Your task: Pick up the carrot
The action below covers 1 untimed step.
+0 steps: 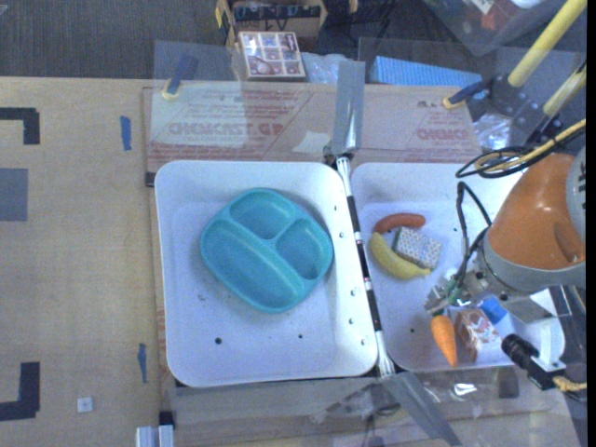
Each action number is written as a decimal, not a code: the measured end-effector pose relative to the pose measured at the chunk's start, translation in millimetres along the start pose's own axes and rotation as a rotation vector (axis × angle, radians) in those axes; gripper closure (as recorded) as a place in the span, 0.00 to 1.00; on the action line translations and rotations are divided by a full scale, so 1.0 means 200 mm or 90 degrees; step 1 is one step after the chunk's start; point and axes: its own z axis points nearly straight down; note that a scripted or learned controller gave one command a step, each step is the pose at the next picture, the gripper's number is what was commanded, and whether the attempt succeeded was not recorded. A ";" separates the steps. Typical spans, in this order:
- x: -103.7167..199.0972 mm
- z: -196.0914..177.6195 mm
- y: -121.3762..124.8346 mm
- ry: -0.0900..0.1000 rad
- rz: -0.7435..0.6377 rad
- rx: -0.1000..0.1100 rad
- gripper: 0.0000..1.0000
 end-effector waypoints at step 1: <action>0.04 0.12 0.03 -0.002 0.185 -0.005 1.00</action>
